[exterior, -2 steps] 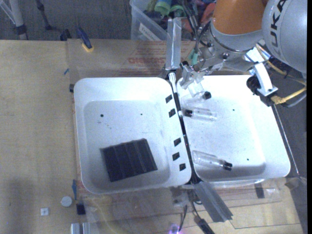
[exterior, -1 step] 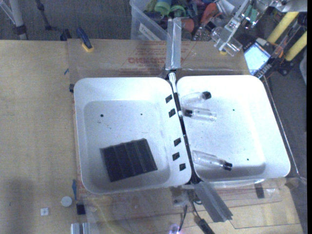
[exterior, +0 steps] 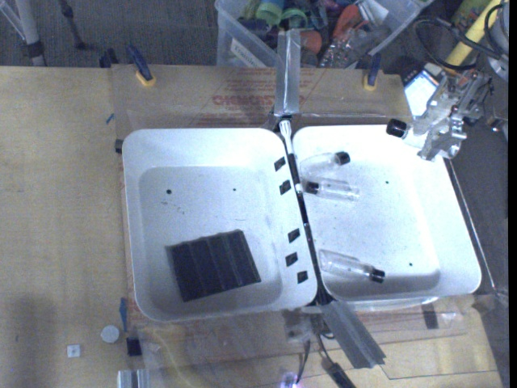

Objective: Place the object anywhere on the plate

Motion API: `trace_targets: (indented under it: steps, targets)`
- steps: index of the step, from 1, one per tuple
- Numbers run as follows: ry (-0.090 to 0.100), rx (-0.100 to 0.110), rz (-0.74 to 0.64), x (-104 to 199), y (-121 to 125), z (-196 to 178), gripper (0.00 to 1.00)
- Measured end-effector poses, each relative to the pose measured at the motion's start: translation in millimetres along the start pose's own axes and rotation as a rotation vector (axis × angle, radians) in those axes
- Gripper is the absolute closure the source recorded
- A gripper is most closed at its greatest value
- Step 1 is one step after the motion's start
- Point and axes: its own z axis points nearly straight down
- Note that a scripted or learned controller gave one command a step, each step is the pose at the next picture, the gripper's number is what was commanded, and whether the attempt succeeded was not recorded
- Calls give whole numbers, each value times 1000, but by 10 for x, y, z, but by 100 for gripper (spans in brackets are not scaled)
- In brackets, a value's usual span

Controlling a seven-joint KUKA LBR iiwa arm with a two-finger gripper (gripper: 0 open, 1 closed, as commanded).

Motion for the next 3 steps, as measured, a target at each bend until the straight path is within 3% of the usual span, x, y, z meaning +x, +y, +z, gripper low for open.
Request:
trace_targets:
  steps: [1, 2, 3]
  targets:
    - [-7, -3, 324, -723, 730, 3, 100]
    - [-9, -1, 249, -991, 69, -1, 100]
    - [2, 1, 391, 235, 1752, 291, 100]
